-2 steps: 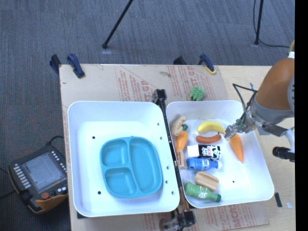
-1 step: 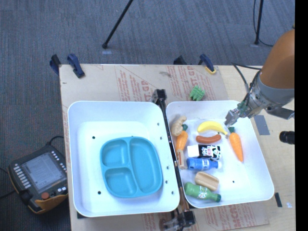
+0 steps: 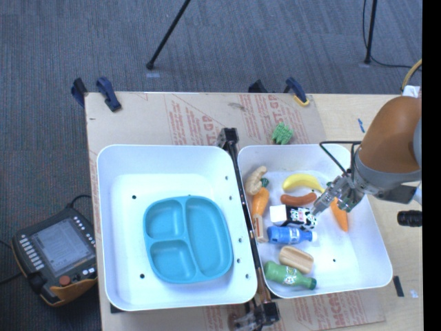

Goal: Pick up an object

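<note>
Your left bin (image 3: pixel 110 185) holds just a blue divided plate (image 3: pixel 187 239). Right bin (image 3: pixel 375 254) carries the pickable clutter, massed along its left side. Gripper (image 3: pixel 313 217) pokes into it at the black-and-white toy (image 3: pixel 300 216) (grip state: cannot tell).

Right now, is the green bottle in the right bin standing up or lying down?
Lying down. The green bottle rests on its side near the front edge of the right bin, cap end pointing right, just below the hot dog.

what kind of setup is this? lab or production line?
Likely a robot-lab test bench: a board clamped to the table, a teach pendant on the carpet, and toy food such as a banana in a white bin.
</note>
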Robot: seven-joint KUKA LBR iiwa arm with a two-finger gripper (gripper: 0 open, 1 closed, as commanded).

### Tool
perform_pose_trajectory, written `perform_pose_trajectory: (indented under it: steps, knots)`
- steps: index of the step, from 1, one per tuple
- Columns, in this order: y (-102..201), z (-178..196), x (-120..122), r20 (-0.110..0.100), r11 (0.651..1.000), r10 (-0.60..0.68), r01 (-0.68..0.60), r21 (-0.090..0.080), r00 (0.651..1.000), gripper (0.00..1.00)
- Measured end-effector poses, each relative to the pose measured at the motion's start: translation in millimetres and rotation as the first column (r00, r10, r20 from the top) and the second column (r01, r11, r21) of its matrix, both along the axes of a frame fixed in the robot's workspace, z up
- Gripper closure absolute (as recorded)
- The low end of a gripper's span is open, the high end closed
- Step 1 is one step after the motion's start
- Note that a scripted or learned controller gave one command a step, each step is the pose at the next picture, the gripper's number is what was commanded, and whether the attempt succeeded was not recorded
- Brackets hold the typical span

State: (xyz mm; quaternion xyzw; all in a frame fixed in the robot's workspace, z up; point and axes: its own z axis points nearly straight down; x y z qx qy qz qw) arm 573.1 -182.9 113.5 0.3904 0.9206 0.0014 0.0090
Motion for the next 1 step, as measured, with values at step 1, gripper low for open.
perform_pose_trajectory:
  steps: [1]
  knots:
    - [22.3, 143.8, -58.1, -0.014, 0.979, 0.203, -0.203, 0.003, 0.979, 1.0]
